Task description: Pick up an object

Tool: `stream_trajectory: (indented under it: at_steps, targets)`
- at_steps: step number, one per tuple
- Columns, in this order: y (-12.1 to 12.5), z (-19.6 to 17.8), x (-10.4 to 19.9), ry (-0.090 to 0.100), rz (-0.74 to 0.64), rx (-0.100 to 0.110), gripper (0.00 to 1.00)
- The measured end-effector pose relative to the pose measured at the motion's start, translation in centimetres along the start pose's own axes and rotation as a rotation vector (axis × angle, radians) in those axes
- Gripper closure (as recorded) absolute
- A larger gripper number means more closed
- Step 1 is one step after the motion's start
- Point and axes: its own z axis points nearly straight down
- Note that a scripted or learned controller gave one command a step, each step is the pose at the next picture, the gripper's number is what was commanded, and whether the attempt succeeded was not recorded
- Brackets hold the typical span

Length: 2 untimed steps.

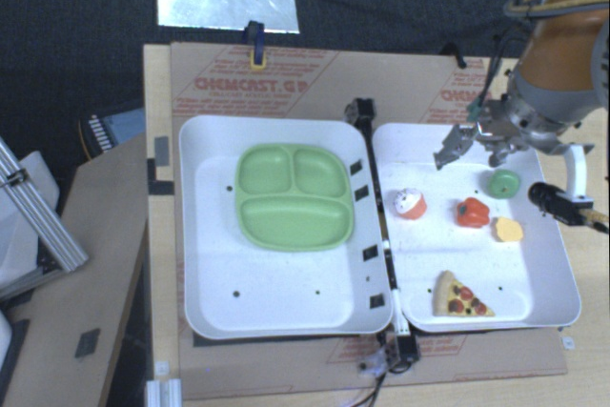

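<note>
**Gripper poised over the right bin, nothing picked yet**

The gripper [474, 143] hangs over the far part of the right bin [548, 300], its two dark fingers spread apart with nothing between them. One finger [451, 151] reaches toward the bin's middle; the other sits closer to the wrist, near the green round piece [504, 183]. That open, raised stance looks like readiness for a descent rather than a grasp in hand.

Any of the toy foods would serve as the object. The green round piece lies just beside the jaws, toward the arm's side. The red pepper [471, 213] sits a little nearer the camera, with a yellow chunk [509, 230] just beside it. A small white-and-red piece [410, 203] rests near the divider between the bins, and a pizza slice [459, 297] lies well apart, at the near edge.

The left bin [205, 300] holds a green divided plate [294, 197], probably kept there as a separate area, away from the scattered pieces.
</note>
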Motion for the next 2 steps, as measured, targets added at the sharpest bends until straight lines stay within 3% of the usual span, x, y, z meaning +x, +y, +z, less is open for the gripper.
stream_trajectory:
  at_steps: [1,2]
  targets:
    - [0.2,-0.5,0.0,-0.001,-0.002,-0.009,0.00]
    - [-0.1,5.7,-0.3,-0.001,0.000,-0.004,0.00]
